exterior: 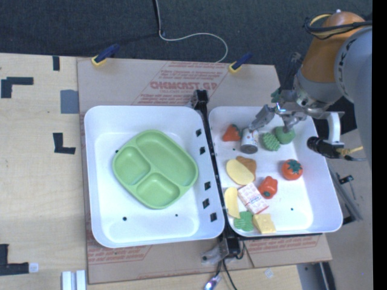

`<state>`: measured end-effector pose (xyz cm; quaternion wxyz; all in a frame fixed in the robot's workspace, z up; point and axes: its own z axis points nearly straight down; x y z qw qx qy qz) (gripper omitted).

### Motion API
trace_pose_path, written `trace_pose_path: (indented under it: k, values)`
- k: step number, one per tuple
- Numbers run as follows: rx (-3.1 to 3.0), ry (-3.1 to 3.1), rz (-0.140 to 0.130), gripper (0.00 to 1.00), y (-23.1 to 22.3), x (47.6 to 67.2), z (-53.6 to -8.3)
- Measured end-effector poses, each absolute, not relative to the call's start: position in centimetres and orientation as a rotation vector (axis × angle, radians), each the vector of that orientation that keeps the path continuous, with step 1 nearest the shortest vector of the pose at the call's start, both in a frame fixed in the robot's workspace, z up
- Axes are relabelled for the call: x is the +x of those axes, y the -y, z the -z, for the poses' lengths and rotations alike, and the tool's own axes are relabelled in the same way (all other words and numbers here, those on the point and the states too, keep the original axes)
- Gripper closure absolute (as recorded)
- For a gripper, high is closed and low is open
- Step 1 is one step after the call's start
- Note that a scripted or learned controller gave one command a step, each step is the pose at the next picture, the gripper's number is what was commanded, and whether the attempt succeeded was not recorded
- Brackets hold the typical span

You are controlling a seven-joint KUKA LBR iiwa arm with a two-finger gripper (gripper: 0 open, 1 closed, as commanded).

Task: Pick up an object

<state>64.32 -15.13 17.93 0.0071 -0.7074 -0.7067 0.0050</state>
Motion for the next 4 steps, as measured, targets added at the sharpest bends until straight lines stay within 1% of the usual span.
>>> trace_pose_path:
  k: [1,2,3,4]
  values:
    - [-2.216,2.221,-0.004,0.00,15.1,64.6,-18.8]
    - [-2.215,2.220,-0.008,0.00,15.0,63.8,-14.0]
    - [-2.215,2.223,-0.005,0.00,14.8,63.7,-8.5]
    - [-2.212,2.222,-0.007,1.00,14.8,63.7,-9.4]
